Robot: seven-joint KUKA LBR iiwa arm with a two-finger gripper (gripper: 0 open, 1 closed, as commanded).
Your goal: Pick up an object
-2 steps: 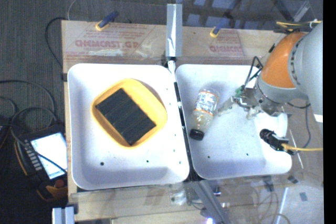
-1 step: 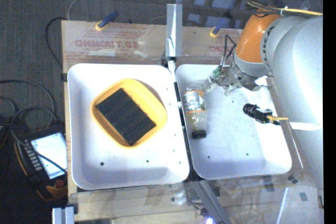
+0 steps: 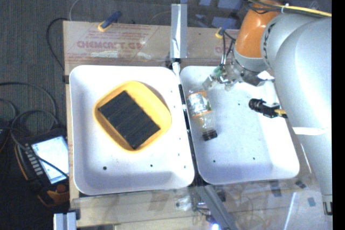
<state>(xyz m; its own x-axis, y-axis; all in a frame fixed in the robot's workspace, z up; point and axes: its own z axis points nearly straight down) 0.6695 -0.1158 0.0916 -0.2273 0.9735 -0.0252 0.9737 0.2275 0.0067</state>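
Note:
A clear plastic bottle (image 3: 199,109) with an orange label and a black cap lies in the right bin (image 3: 253,159), along its left wall, cap toward the front. My gripper (image 3: 216,79) hangs over the far left part of that bin, just beyond the bottle's base and slightly to its right. Nothing shows between it and the bottle. In the left bin (image 3: 86,169) a yellow dish (image 3: 156,99) rests with a black ridged block (image 3: 129,119) lying in it.
The grey arm with its orange band (image 3: 253,35) covers the right bin's far right corner and right side. A cardboard sheet (image 3: 118,43) lies behind the bins. A tablet (image 3: 48,156) sits on the floor at left.

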